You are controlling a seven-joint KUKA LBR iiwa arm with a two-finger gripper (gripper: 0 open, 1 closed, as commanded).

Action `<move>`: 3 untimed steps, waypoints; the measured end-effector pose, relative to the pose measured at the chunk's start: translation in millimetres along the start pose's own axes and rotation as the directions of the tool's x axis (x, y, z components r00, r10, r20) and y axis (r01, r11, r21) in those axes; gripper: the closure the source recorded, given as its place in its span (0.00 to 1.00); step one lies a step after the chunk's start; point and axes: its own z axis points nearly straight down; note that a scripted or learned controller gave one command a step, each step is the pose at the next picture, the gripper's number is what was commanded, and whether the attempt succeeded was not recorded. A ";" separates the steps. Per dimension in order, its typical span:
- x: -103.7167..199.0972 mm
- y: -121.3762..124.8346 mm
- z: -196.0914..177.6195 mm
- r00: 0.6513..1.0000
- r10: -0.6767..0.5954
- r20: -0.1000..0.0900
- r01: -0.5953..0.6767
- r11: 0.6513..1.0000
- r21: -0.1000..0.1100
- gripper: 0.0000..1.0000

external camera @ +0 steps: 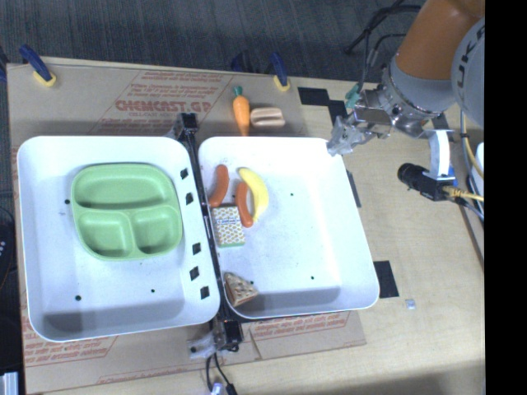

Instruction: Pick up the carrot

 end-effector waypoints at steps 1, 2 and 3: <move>87.3 -37.1 117.4 1.000 -0.029 -0.001 0.029 1.000 0.005 1.00; 49.8 -34.6 23.2 0.999 0.040 0.000 -0.040 0.999 0.001 1.00; 75.5 -117.6 149.8 0.992 -0.129 -0.003 0.129 0.992 0.005 1.00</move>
